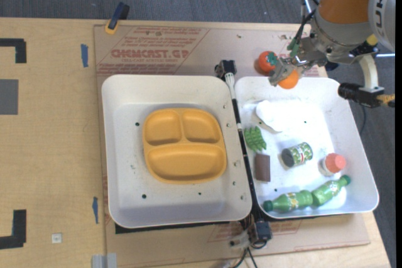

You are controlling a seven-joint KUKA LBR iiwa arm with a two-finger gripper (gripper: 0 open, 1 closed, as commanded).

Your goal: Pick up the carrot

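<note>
My gripper (287, 69) hangs over the far rim of the right bin (358, 135), raised off the floor of it. An orange piece, which I take for the carrot (288, 79), sits at the fingertips, just above the rim. It looks pinched there, fingers closed on its upper end, though the contact itself is small and partly hidden.

Judgement: grasp made and lift under way; the carrot appears clear of the bin contents. Left to do: prove the hold by carrying it higher without a slip.

Just beyond the rim on the desk (50, 135) lies a tomato-like toy (266, 61), near the carrot.

In the right bin: green bottle (306, 196), small can (297, 154), brown block (262, 167), leafy green piece (254, 138). Left bin (119, 135) holds a yellow divided tray (184, 144).
</note>
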